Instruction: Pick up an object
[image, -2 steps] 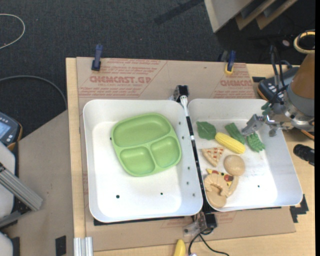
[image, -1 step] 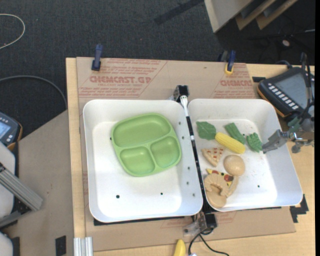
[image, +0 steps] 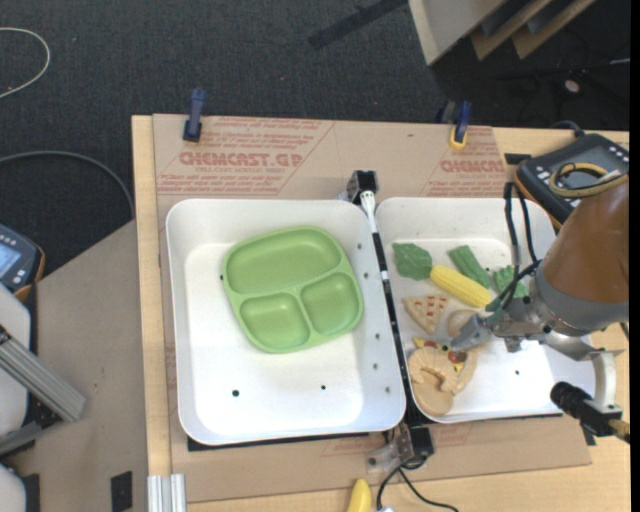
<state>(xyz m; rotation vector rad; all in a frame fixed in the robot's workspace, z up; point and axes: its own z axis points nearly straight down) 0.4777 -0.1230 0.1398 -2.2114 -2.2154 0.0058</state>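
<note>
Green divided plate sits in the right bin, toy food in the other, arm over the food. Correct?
Not quite: the camera view shows the green divided plate in the left bin. The toy food lies in the right bin, with the gripper over it.

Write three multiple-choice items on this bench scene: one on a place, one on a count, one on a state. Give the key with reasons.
1. Where does the green divided plate lie?
A. In the left bin
B. In the right bin
C. On the floor

2. How many compartments does that plate have?
A. Two
B. Three
C. Five

3. How does the plate sit?
A. Face up
C. Standing on edge
B. Flipped over

Key: 1 A, it rests in the left bin, away from the corn cob and other toy food. 2 B, one long section above two smaller ones. 3 A, the hollows face the camera.
</note>
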